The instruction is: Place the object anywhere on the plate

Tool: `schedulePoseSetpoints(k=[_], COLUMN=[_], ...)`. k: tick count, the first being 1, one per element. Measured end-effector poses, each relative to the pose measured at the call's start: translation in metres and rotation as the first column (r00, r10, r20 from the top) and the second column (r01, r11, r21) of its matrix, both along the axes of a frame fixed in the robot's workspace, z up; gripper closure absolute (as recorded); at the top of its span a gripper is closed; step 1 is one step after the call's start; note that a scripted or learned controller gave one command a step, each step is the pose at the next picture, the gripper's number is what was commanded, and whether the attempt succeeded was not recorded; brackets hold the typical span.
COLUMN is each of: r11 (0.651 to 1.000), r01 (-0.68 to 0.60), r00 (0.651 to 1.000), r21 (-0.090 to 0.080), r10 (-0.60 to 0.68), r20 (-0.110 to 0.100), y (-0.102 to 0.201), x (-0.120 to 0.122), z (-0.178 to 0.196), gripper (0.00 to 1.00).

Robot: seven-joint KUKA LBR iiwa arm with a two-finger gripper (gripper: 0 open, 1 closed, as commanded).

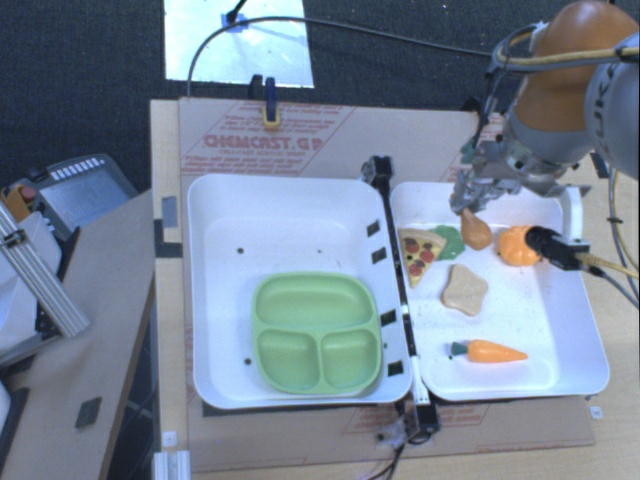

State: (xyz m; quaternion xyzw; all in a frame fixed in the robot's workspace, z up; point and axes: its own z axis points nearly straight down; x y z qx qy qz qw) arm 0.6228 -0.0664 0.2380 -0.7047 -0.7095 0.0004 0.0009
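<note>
A light green divided plate (300, 303) lies in the left bin (230, 218), toward its front. My gripper (466, 204) hangs over the back left part of the right bin (570, 338). Just below its tip is a brown rounded toy food piece (476, 232); I cannot tell whether the two touch. A pizza slice (419, 252) and a small green piece (448, 238) lie to the left of the brown piece. An orange piece (517, 246) lies to its right.
A tan cookie-shaped piece (464, 290) and a toy carrot (489, 351) lie nearer the front of the right bin. A black divider (392, 268) runs between the bins. The arm's black cable fitting (555, 246) reaches over the orange piece.
</note>
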Motion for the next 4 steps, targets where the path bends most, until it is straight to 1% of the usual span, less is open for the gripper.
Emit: schedulePoseSetpoints(k=[1,2,3,4], r11=[1.000,1.000,1.000,1.000], r01=[0.000,-0.002,-0.003,-0.002], r00=[1.000,1.000,1.000,1.000], r21=[0.000,0.000,0.001,0.001], r10=[0.000,0.002,0.003,0.002], r20=[0.001,0.000,0.001,0.000], y=[0.043,0.098,0.153,0.198], x=[-0.034,-0.056,-0.080,-0.102], z=[0.001,-0.009,-0.003,-0.017], gripper=[1.00,1.00,1.00,1.00])
